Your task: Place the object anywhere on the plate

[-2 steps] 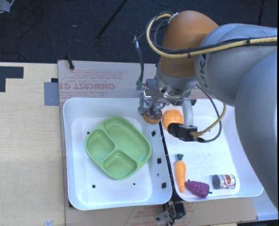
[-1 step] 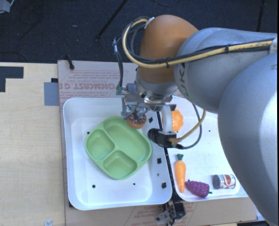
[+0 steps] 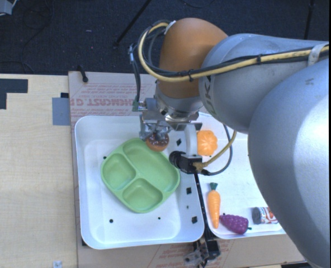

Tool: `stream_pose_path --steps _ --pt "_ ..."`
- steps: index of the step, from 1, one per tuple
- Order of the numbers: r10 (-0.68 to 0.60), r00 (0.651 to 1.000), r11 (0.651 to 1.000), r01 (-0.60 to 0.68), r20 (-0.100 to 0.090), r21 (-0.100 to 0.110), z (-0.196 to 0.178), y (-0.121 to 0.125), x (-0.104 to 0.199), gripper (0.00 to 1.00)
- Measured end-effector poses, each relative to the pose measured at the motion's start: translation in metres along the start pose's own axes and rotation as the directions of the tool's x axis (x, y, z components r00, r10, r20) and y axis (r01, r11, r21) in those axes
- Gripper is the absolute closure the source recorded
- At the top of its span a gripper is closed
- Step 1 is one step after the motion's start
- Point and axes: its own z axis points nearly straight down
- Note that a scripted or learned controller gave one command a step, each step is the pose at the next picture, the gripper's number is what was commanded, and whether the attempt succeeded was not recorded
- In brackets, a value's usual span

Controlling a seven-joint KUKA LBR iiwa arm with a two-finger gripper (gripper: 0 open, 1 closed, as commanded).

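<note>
Dark floor behind a pale wooden bench, lit evenly from above.

The floor (image 3: 70, 32) along the top is near-black carpet, with thin cables (image 3: 135, 15) trailing over it and a pale cable end at the top left corner. The bench top (image 3: 25, 177) is light wood grain, filling the left side, and carries dark grey and black rectangular marks (image 3: 9, 91) near its upper left. A sheet of brown cardboard (image 3: 107, 96) with reversed red lettering lies on the bench, its edge showing again at the bottom.
</note>
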Motion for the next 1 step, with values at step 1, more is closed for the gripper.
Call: stream_pose_path --steps 1 --pt "0.000 1.000 1.000 0.000 0.000 0.001 -0.0002 -0.0004 0.0000 0.00"
